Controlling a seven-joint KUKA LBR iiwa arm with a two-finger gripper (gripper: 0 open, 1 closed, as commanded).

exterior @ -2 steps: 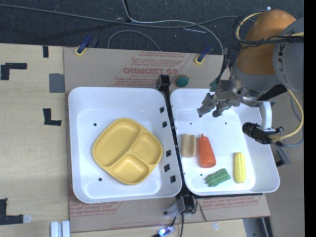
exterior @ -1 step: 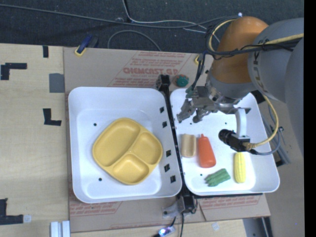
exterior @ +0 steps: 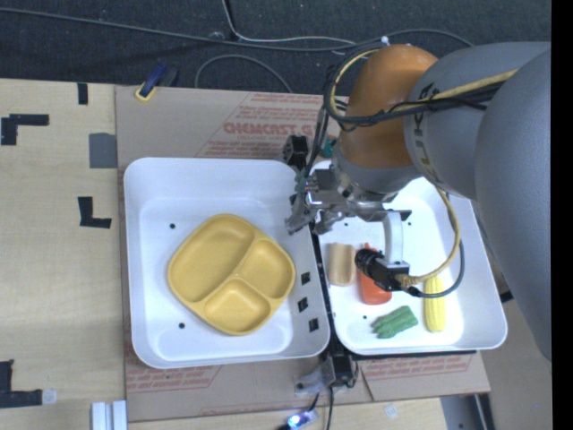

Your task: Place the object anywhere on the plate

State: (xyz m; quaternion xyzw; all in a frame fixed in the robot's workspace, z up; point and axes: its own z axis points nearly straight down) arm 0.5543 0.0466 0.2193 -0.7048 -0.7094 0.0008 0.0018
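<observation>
A yellow plate (exterior: 231, 273) with three compartments lies in the left white bin (exterior: 148, 195), and nothing rests on it. My gripper (exterior: 306, 206) hangs over the divider between the two bins, just past the plate's far right edge. No object shows in it. In the right bin (exterior: 479, 316) lie a tan cylinder (exterior: 340, 264), an orange-red piece (exterior: 372, 290), a green pod-like piece (exterior: 394, 322) and a yellow corn cob (exterior: 435, 306). The arm's orange band (exterior: 389, 106) and grey body cover the far part of the right bin.
Both bins sit on a cardboard sheet (exterior: 224, 124) on the wooden bench. Cables (exterior: 224, 34) run across the dark surface behind. A small blue and yellow item (exterior: 152, 81) lies at the cardboard's far left corner.
</observation>
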